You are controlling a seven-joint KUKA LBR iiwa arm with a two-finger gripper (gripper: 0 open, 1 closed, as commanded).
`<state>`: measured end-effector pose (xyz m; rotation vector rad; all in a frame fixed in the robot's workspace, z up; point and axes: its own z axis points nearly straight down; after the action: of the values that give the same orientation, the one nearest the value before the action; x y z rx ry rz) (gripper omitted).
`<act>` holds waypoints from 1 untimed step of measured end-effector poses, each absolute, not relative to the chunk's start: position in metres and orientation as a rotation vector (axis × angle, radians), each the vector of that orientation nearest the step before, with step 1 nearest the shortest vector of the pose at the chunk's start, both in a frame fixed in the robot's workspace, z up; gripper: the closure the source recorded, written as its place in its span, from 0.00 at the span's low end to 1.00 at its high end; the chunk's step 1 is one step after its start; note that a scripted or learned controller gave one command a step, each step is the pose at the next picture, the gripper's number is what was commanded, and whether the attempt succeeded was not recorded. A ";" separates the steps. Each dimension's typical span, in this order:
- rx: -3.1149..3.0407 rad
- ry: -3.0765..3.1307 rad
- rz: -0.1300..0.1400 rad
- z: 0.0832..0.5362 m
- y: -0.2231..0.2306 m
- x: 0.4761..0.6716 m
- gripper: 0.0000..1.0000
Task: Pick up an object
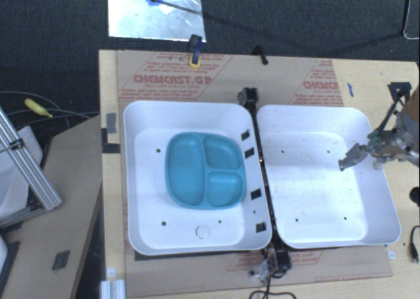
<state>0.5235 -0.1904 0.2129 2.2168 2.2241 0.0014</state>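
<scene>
While the arm enters low from the right edge, its gripper hangs over the right side of the right bin, fingers pointing left toward that bin's middle. Finger state: cannot tell, the tips are too small and blurred. Nothing is seen between them. Blue divided plate, three compartments, lies flat at the centre of the left bin, well apart from the gripper. Both bins sit on a cardboard sheet.
</scene>
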 end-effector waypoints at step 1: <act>2.223 2.217 0.000 0.081 -0.208 0.485 0.00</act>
<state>0.4855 -0.2076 0.0806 2.2229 2.2168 0.0003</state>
